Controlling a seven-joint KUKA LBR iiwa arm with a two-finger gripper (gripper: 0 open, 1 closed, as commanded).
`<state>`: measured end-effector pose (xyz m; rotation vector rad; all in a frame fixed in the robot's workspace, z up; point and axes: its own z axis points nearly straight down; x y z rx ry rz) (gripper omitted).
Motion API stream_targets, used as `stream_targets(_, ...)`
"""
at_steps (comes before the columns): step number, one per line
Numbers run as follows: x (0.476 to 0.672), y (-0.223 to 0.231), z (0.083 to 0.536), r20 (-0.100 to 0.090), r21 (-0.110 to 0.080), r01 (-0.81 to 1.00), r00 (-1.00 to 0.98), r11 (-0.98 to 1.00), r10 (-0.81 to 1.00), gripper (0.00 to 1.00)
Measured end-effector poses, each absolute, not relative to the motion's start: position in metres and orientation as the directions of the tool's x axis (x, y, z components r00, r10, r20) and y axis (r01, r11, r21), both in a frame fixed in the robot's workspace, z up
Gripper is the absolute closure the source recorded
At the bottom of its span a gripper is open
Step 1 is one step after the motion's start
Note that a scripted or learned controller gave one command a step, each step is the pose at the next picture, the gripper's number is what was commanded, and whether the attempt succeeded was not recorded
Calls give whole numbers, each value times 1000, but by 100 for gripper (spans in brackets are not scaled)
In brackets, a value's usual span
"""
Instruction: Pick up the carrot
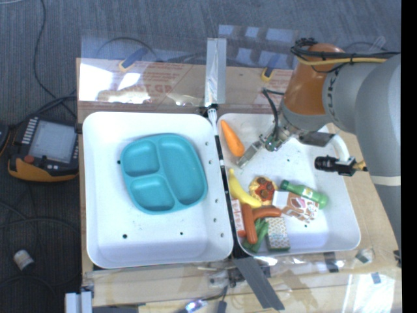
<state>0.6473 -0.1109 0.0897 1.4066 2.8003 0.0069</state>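
Two white bins sit side by side on the table [150, 83]. The carrot [231, 137] lies in the right bin [339, 237], up in its 11 o'clock corner, close to the wall shared with the left bin [104, 240]. It rests slantwise, its thick end toward 11 o'clock and its tip toward 5 o'clock, and nothing lies on top of it.

The grey arm [365, 116], with its orange band [306, 87], reaches in from 3 o'clock and bends down into the right bin. The pincer [247, 155] points toward 8 o'clock and sits low, just beside the carrot at the carrot's 4 o'clock side. From this angle I cannot tell whether the pincer is spread or pressed together, nor whether it touches the carrot; the carrot is not seen inside it.

Toward 6 o'clock from the pincer the rest of the bin's contents crowd together: a yellow banana [238, 192] along the shared wall, a pizza slice [264, 188] just beside it, a green bottle [305, 195] lying on its side toward 3 o'clock, a small printed carton [298, 207] below the bottle, a red sausage [266, 212], and a speckled block [277, 233] near the 6 o'clock wall.

The left bin holds a teal divided plate [163, 173], set at its middle, well apart from the carrot.
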Motion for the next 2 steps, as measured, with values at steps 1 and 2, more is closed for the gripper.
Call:
stream_targets(1, 669, -69, 185, -4, 2, 352, -936, 936, 352, 0)
stream_targets(2, 650, -102, 98, -1, -1, 135, -991, 991, 135, 0)
